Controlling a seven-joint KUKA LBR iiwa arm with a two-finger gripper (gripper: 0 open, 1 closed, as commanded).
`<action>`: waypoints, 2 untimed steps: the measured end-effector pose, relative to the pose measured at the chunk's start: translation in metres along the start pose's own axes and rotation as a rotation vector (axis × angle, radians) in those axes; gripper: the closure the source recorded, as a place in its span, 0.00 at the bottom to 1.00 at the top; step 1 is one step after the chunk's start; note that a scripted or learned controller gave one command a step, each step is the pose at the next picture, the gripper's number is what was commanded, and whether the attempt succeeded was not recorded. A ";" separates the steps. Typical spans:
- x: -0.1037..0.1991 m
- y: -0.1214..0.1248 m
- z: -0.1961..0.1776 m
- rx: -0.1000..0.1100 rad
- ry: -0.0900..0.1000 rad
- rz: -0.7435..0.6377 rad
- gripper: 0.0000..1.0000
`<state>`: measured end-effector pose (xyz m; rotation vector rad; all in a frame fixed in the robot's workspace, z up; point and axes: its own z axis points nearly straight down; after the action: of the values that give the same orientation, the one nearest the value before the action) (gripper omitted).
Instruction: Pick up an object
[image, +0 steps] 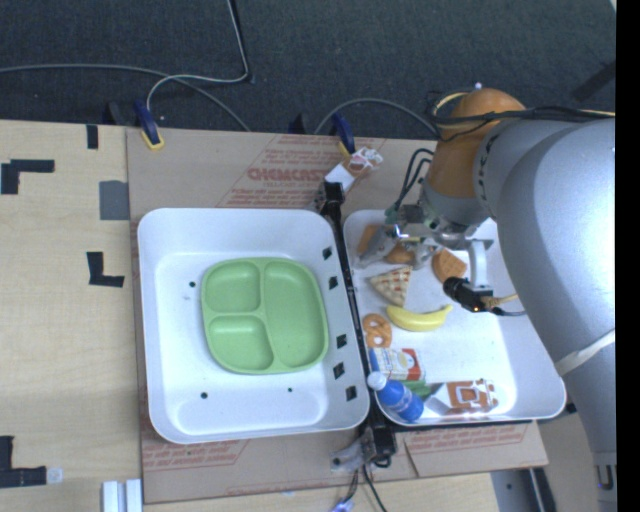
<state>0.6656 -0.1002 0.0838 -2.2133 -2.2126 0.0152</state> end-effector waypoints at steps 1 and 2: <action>-0.008 0.002 -0.001 -0.009 -0.001 -0.001 0.00; -0.005 -0.035 -0.001 -0.016 -0.003 -0.001 0.00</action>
<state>0.6311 -0.1050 0.0856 -2.2219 -2.2233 0.0008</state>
